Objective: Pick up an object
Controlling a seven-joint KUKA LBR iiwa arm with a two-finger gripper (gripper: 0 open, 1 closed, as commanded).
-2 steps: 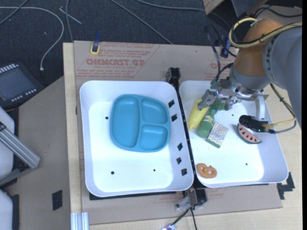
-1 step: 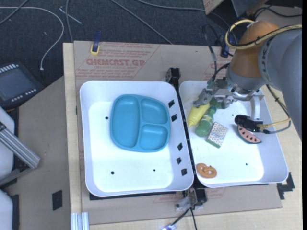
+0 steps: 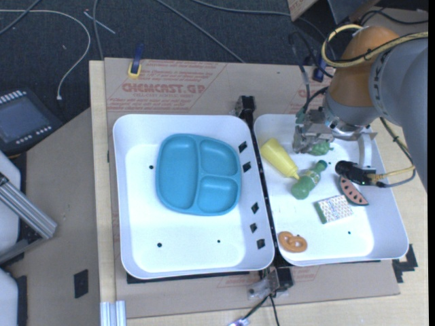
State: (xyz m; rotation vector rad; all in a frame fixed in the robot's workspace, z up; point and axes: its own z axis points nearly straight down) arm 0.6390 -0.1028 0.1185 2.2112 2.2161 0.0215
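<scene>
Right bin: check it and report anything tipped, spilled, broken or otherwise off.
Nothing looks spilled or broken. The green bottle and the yellow bottle both lie on their sides, touching or nearly so. The pretzel sits right at the right bin's near-left corner. The tool hangs over the far end.

Blue divided plate [image 3: 198, 174] lies in the left bin [image 3: 136, 243].

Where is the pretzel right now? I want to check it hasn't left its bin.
The pretzel lies in the right bin, at its near left corner by the divider, below the green bottle.
</scene>
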